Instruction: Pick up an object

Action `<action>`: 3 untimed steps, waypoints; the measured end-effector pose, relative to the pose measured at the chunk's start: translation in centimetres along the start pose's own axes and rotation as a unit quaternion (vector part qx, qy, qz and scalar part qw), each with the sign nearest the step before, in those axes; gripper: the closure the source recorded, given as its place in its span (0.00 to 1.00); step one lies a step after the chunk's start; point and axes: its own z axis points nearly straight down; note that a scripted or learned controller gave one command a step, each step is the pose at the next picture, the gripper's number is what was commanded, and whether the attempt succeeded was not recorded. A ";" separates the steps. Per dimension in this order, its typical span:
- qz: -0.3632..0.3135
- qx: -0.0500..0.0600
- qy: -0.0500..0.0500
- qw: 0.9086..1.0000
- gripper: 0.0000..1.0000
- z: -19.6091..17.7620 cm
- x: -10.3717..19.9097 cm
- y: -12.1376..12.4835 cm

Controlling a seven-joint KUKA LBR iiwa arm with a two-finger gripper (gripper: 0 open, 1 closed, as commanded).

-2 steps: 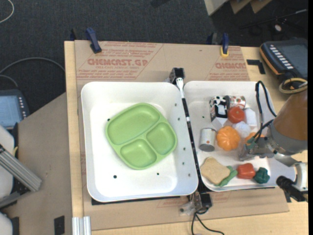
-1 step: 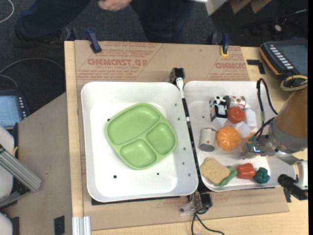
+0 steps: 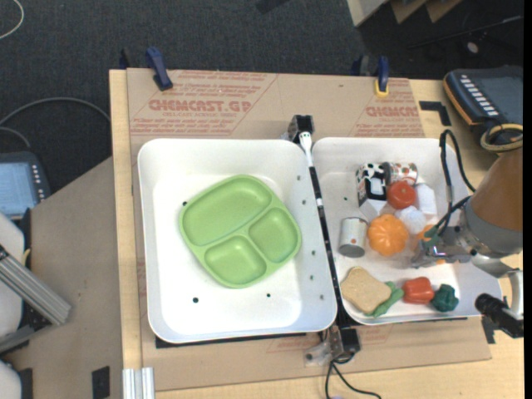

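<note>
The gripper (image 3: 426, 252) sits low in the right bin (image 3: 332, 160), just beside the orange pumpkin (image 3: 387, 234); its spread is seemingly too blurred to tell.

Smooth, semi-glossy white plastic in both bins: left bin (image 3: 158, 223), right bin (image 3: 332, 160). Matt, pale green plastic in the divided plate (image 3: 240, 230). Brown board with printed red lettering over the desk (image 3: 208, 98). Shiny orange plastic on the toy pumpkin (image 3: 387, 233); glossy red on the tomato (image 3: 401, 194). Dull metallic grey on the small can (image 3: 352, 235). Rough, tan, crumb-like surface on the bread slice (image 3: 364, 290). Dark, coarse carpet on the floor (image 3: 125, 15).
</note>
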 end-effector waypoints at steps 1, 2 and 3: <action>0.000 -0.001 -0.001 1.000 1.00 -1.0 0.0 0.0; -0.005 -0.001 0.003 1.000 1.00 -7.9 7.4 0.2; -0.002 0.001 0.001 1.000 1.00 -8.5 6.9 0.1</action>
